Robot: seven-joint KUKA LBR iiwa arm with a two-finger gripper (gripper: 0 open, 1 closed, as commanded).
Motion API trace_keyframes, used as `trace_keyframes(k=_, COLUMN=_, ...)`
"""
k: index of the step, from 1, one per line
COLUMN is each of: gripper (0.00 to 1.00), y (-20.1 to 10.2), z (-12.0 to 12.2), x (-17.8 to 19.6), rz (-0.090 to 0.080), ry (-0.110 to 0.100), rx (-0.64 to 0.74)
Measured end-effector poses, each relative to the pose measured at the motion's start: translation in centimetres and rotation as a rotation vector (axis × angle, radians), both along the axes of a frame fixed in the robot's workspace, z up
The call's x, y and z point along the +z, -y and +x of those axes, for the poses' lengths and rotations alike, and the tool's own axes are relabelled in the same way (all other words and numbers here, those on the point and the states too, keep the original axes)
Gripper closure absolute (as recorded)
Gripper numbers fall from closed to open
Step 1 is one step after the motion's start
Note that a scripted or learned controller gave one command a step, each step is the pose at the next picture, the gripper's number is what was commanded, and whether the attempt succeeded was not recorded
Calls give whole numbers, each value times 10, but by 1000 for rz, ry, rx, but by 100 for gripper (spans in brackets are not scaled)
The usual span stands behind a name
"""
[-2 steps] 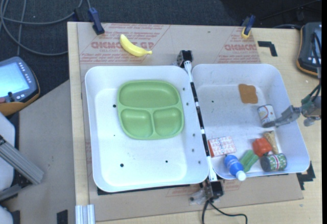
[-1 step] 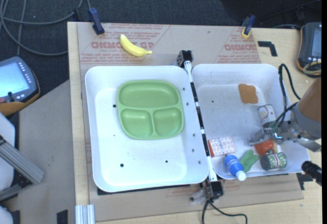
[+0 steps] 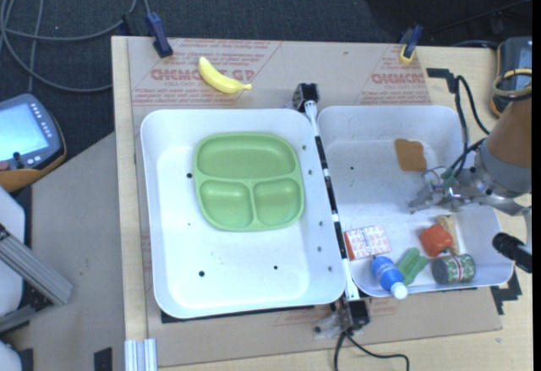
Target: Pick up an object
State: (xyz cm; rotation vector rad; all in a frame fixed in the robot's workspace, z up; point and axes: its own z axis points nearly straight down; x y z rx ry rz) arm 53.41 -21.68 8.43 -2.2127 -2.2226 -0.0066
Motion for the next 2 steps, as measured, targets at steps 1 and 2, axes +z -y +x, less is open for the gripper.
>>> trace_keyframes(k=1, gripper=0, y=-18, z=-55, x=0, rz=-6, ry=-1, rx=-5)
trace_keyframes(k=2, gripper=100, y=-17, z=-54, x=10, rz=-8, ry=4, rx=-5)
